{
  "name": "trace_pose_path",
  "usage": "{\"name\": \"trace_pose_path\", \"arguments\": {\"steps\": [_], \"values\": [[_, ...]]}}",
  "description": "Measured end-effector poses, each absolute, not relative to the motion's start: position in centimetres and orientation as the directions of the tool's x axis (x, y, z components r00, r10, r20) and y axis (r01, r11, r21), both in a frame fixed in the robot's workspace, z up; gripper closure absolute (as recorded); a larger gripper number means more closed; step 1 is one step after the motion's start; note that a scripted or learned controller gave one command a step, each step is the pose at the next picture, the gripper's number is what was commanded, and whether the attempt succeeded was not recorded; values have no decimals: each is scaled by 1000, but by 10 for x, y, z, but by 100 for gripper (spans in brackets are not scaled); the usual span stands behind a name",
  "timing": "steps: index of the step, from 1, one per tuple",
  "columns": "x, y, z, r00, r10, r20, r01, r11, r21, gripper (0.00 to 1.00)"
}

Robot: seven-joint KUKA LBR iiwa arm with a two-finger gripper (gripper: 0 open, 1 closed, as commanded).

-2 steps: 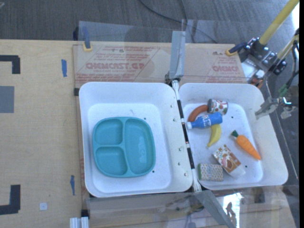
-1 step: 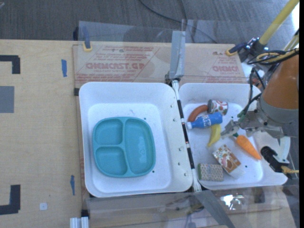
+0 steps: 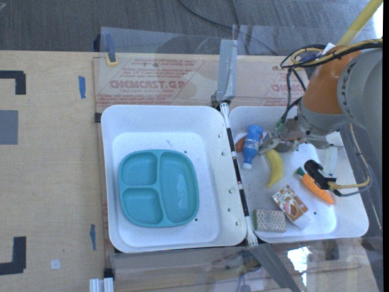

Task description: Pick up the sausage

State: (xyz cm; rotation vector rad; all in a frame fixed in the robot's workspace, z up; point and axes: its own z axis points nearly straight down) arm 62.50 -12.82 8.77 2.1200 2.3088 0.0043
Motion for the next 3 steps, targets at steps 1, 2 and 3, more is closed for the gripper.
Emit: {"name": "trace_pose_path", "arguments": {"steps": [1,2,3], "values": [[535,-170,88,-91,996,-3,996,91,5,0],[612,-165,87,-3,1000,-2,1000,3,7,0],[665,-170,86,8,1000,-2,1000,-8,3,0]]}}
